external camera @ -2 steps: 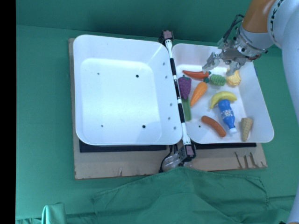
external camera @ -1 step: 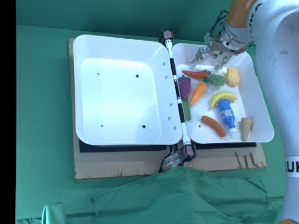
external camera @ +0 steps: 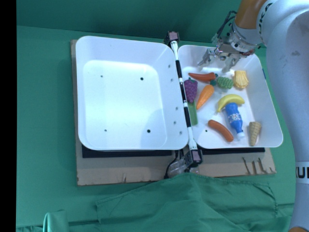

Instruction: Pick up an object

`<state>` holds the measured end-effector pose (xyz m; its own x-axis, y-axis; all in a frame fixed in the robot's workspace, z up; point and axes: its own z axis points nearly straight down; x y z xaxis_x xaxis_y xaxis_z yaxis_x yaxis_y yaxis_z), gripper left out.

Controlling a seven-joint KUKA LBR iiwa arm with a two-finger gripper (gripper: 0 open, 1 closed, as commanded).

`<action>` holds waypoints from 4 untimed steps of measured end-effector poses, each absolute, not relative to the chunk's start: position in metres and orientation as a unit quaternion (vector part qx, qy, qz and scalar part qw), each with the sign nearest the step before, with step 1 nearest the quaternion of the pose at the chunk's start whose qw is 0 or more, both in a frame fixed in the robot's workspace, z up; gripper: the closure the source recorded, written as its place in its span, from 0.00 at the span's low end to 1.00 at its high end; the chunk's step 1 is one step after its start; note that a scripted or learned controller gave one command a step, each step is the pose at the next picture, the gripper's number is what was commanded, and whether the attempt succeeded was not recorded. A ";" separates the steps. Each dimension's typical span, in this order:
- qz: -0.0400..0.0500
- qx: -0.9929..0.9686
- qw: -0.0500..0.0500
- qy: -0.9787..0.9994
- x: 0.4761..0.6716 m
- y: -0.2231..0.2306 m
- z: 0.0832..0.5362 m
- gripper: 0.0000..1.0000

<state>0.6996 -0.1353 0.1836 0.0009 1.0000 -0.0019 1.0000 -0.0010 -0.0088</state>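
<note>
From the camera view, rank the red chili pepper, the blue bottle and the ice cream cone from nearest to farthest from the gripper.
From the gripper:
1. Red chili pepper, just below it at the right bin's far end.
2. Blue bottle, mid-bin under the banana.
3. Ice cream cone, near front right corner.

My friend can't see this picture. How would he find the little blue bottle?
Look in the right bin, the one full of toy food. Near its middle, just under the yellow banana, lies the bottle. It is the only blue thing there, with a white cap pointing toward the front edge.
</note>
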 end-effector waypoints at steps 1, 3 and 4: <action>0.004 -0.707 0.002 -0.707 0.699 -0.135 0.183 0.00; -0.002 -0.709 -0.005 -0.706 0.684 -0.097 0.183 0.00; -0.003 -0.709 -0.004 -0.705 0.671 -0.141 0.185 0.00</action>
